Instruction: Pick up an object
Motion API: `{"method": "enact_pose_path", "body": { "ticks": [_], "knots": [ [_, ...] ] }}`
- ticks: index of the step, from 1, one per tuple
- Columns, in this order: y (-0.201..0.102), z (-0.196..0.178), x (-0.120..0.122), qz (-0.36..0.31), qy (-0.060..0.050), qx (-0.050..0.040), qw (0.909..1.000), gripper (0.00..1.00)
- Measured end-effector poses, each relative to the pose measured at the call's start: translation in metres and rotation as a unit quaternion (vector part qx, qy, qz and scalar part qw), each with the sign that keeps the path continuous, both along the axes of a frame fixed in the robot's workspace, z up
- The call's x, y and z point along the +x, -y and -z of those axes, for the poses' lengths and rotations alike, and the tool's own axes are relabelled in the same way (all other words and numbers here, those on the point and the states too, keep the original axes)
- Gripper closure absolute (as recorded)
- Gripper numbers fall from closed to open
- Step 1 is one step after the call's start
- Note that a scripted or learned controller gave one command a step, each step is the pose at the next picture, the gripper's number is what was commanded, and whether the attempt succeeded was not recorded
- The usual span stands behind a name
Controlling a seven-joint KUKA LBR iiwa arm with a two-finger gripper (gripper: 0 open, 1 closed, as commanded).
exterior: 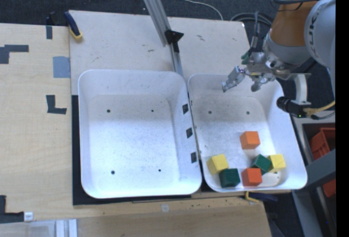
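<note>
Though apart, cubes below hand

Blocks crowd right bin's near end.

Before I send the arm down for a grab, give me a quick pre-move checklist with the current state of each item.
1. Blocks to pick lie in the right bin: ok. They cluster at its near end, the orange block a little apart from the rest.
2. Pincer carries nothing: ok, nothing shows between its fingers.
3. Pincer is above a block: not ok, it hangs over the bin's far end, away from the cluster.
4. An easy target stands free: ok for the orange block; the green block is crowded by its neighbours.
5. Finger opening wide enough for a block: ok, the fingers stand apart.
</note>
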State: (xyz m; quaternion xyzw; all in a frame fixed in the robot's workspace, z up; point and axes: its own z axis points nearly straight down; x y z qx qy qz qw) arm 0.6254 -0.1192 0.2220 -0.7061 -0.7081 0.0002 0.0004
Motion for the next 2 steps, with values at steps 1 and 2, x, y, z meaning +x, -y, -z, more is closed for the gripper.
{"method": "enact_pose_path", "body": {
  "ticks": [1,2],
  "knots": [
    [-0.006,-0.005,-0.02,0.0,-0.001,0.0001,1.0,0.0],
    [0.024,0.133,-0.066,0.002,-0.002,-0.0002,1.0,0.0]
  ]
}}
